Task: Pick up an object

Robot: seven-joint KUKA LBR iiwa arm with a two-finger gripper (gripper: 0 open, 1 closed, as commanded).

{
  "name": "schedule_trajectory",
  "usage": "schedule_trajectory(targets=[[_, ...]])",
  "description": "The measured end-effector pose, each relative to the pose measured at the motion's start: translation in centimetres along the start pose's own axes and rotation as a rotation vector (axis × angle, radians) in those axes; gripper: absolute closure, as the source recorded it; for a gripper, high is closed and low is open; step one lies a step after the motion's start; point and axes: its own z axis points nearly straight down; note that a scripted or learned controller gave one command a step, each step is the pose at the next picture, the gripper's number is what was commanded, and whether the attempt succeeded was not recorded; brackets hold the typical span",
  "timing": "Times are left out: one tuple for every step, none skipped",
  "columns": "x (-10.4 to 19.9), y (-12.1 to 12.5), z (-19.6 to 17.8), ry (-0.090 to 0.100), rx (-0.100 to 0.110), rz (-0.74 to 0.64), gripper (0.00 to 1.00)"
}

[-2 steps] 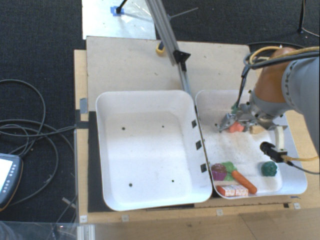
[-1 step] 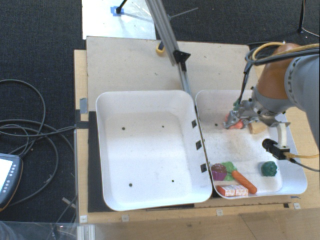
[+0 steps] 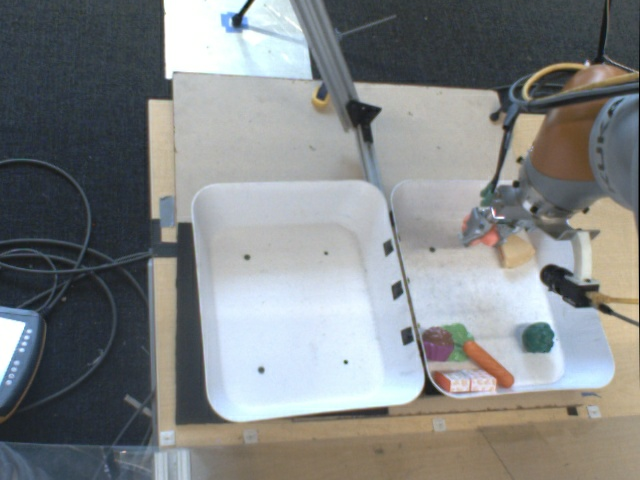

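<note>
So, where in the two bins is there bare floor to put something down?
The left bin offers bare floor from wall to wall. In the right bin, a free patch lies in the middle, between the tool above and the carrot below. Its near edge is crowded: purple piece, carrot, green ball.

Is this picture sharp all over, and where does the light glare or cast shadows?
In the camera view, the left bin is bright and nearly washed out; the carrot looks fairly crisp; the gripper is slightly soft; shadows are faint along the bin walls.
</note>
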Motion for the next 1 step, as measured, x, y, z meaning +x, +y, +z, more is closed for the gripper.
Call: schedule_trajectory(targets=[[0.82,-0.34,-5.72,0.000,-0.002,-0.005,1.00]])
